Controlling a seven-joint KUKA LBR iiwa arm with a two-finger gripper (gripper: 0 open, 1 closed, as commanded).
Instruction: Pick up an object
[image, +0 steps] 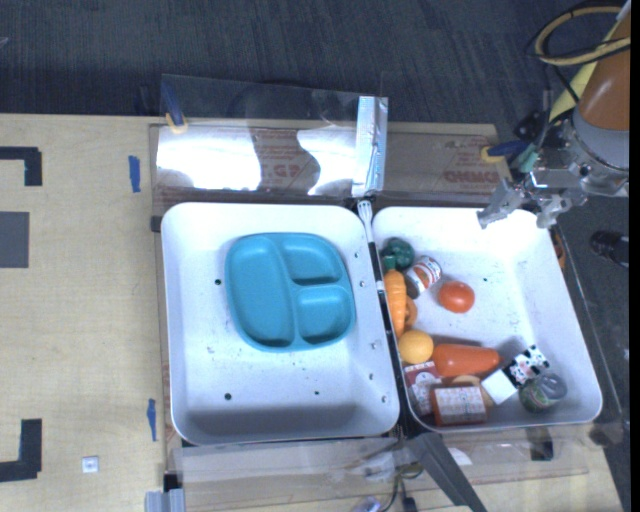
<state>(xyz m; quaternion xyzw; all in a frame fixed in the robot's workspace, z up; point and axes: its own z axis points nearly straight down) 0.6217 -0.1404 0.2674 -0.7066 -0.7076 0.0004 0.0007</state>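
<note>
Camera view looks down on two white bins side by side on the surface, and by what it shows the pick has not begun in earnest — every object lies in its bin and nothing is lifted. The hand (522, 205) hangs over the far right corner of the right bin (560, 290), above its rim and not down among the things; whether it is open or closed I cannot tell at this size, though nothing shows in its grasp. Taking the right bin as the landmark, its load sits mostly along the left wall and the near edge: a dark green piece (398, 250) at the far left, an orange carrot-like toy (397, 298) running down that wall, a yellow lemon-like toy (415, 346) below it, a long red-orange piece (463, 358) toward the near middle, and a small boxed item (458, 402) with other odds and ends at the near edge. A red-orange tomato-like ball (456, 296) sits alone nearer the bin's middle, apart from its neighbours. I judge this the likeliest target — the object closest to the hand, which stands up and to the right of it. In the left bin lies a blue divided plate (290, 290), well apart from the hand. What is left is everything: descent, closing on an object, and lifting.
</note>
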